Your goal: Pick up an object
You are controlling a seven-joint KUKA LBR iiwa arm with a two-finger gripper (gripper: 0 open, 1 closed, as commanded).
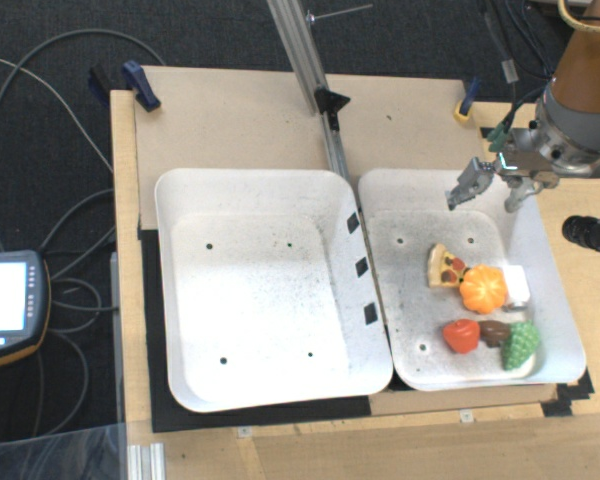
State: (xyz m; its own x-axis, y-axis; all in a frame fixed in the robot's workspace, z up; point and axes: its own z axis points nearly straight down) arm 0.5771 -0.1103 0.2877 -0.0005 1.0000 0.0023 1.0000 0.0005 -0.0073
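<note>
In the right bin (410, 268) lies a cluster of toy food near its right side: a pizza slice (443, 265), an orange pumpkin (483, 288), a white block (516, 285), a red tomato (461, 335), a brown piece (495, 331) and green grapes (521, 346). My gripper (494, 188) hangs over the far right part of this bin, above and behind the pizza slice. It is open, with nothing between its spread fingers (467, 184).
The left bin (180, 268) sits beside the right one, with black clips (361, 266) along the shared edge. A slanted metal rail (300, 43) crosses the bench's back. A blue clamp (140, 83) and a handheld screen (5, 303) are at the left.
</note>
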